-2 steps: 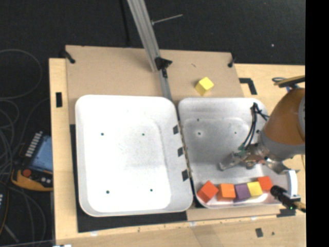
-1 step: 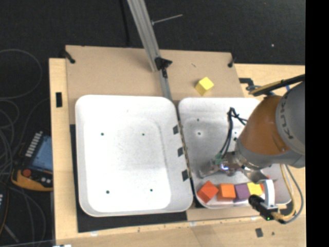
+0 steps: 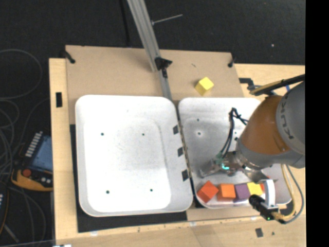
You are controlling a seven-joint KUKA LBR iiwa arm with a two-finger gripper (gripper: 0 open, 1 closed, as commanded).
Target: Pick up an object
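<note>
Where pincer hovers, orange block just below.

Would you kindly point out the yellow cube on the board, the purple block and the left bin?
yellow cube (image 3: 204,85), camera view, top face.
purple block (image 3: 241,191), camera view, top face.
left bin (image 3: 128,153), camera view, bare floor.

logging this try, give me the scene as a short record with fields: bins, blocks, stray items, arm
bins: left bin and right bin, white, side by side
blocks in right bin: red-orange block, orange block, purple block, yellow block, in a row along its near edge
stray: yellow cube on the bench, beyond the bins
arm: KUKA arm over the right bin, just above the row
gripper: fingers not discernible
</note>
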